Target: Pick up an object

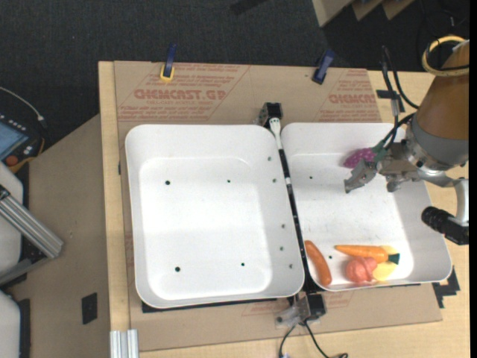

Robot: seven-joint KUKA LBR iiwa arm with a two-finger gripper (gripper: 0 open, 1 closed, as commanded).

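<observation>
Seemingly purple object point(360, 157) beside tool point(371, 177).

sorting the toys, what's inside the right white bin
A purple grape bunch partly covered by the pincer, a long orange sausage, an orange carrot, and pink and yellow pieces.

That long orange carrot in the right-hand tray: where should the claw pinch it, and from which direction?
Probably at its middle, coming straight down from above. The carrot lies flat and roughly crosswise in the right bin, so fingers closing across its narrow width should fit. Its green tip end is crowded by a pink item and a yellow one beside it, so the bare orange midsection looks safest.
</observation>
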